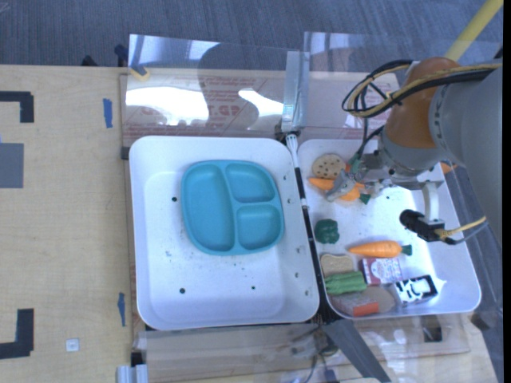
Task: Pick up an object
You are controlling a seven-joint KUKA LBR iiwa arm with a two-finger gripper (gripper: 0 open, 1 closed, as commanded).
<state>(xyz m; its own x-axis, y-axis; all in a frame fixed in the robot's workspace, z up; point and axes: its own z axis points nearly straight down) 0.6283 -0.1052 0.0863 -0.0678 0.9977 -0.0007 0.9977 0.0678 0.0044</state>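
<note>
2 bins | gripper [345, 183] state unclear, over orange piece [323, 184] | cracker [326, 166], broccoli [326, 230] nr

I'm in a robotics lab: my bench [56, 214] carries black fiducial marks and blue tape, w/ clear acrylic guards [215, 62] just behind two white bins [152, 294] of toy food.

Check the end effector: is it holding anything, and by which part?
Cannot tell. The end effector sits low in the right white bin, over a small orange toy piece beside the round tan cracker; no hold shows.
</note>
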